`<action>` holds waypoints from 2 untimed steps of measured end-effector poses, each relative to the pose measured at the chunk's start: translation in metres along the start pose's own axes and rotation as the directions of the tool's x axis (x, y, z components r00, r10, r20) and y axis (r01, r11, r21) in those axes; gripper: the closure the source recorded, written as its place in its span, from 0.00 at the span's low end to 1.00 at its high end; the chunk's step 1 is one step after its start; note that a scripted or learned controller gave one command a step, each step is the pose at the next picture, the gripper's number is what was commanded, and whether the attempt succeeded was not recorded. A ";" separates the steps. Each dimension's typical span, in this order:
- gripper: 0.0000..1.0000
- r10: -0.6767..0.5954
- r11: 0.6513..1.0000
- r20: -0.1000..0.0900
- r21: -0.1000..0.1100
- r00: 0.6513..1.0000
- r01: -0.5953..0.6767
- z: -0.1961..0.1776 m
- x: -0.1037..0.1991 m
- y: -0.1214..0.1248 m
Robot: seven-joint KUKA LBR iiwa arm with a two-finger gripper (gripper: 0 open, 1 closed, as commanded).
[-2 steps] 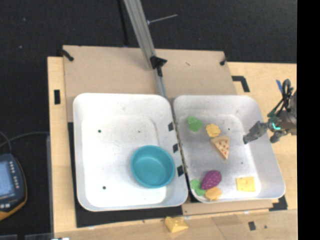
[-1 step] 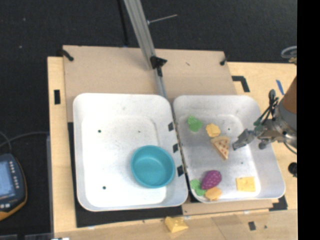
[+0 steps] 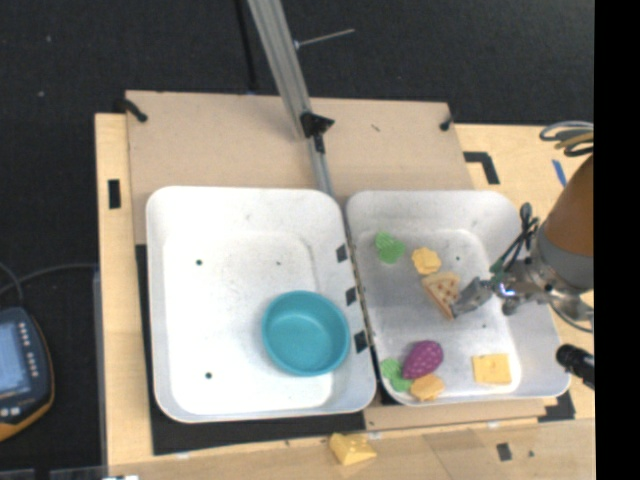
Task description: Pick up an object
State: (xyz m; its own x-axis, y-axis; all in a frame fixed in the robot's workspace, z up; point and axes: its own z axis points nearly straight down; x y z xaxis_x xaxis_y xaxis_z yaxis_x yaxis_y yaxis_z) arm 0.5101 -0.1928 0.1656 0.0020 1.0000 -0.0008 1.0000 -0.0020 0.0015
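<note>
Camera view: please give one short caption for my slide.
Gripper low in the right bin beside a tan block; blue bowl in the left bin.

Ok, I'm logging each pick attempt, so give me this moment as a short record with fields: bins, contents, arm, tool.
left bin: holds a blue bowl
right bin: holds a green piece, a yellow piece, a tan wedge, a purple grape bunch, an orange piece and a yellow square
off the bins: a yellow wedge on the bench, in front of the bins
arm: reaches in from the right over the right bin
tool: right beside the tan wedge; grip cannot be told
</note>
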 end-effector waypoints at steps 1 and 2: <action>0.00 0.000 1.000 0.000 0.001 1.000 0.000 0.059 -0.005 0.001; 1.00 0.006 1.000 0.001 -0.005 1.000 -0.006 0.048 -0.005 0.002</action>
State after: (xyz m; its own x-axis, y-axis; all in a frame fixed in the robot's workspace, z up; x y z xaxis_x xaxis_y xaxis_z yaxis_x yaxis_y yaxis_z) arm 0.5123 -0.1981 0.1176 0.0081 1.0000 -0.0014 0.9999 -0.0081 0.0062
